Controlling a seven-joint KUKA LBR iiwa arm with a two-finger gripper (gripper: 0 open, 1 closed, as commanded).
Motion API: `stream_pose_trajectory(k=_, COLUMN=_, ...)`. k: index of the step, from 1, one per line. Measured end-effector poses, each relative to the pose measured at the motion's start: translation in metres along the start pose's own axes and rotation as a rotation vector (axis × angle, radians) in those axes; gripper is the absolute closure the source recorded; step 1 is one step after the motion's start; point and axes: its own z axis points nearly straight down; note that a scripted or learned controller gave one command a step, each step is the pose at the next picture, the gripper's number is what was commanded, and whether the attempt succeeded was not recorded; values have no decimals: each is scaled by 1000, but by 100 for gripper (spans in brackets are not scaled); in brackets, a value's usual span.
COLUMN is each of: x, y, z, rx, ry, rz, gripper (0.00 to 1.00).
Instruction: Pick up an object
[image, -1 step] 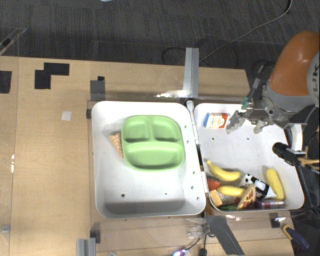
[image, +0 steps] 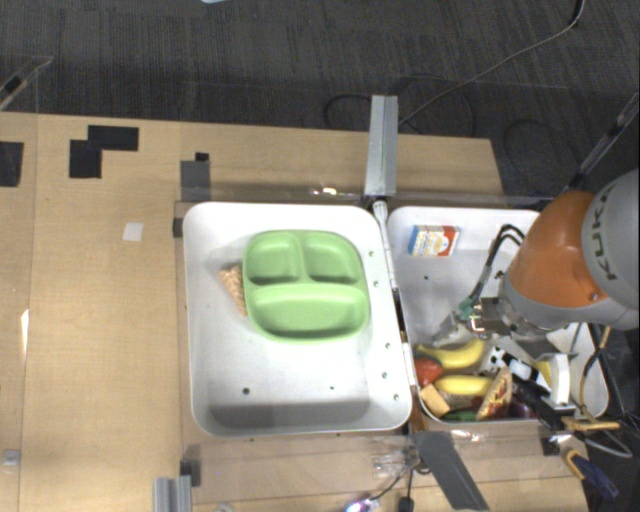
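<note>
The right bin (image: 440, 290) holds a heap of toy food at its near end: a yellow banana (image: 452, 354), a second yellow piece (image: 462, 384), a red item (image: 428, 372), and a small tan block (image: 433, 400). A small white and orange carton (image: 432, 240) lies at the far end of that bin. My gripper (image: 478, 318) hangs low over the heap, just above the banana, under the grey and orange wrist (image: 560, 270). Nothing shows between its tips from here.
The left bin (image: 215, 380) contains a green divided plate (image: 304, 283) with a tan waffle-like piece (image: 233, 287) tucked at its left edge. A metal post (image: 381, 145) stands at the back between the bins. Cables lie at the right.
</note>
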Motion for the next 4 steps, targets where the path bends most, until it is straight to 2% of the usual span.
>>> stream_pose_trajectory(k=1, x=-30, y=62, z=1, rx=-2, ry=0, rz=-178, gripper=0)
stream_pose_trajectory(k=2, x=-58, y=32, z=0, rx=-1, ry=-2, rz=-170, gripper=0)
stream_pose_trajectory(k=3, x=-21, y=108, z=3, rx=0, ry=1, rz=-170, gripper=0)
stream_pose_trajectory(k=4, x=-18, y=157, z=6, rx=12, ry=1, rz=-153, gripper=0)
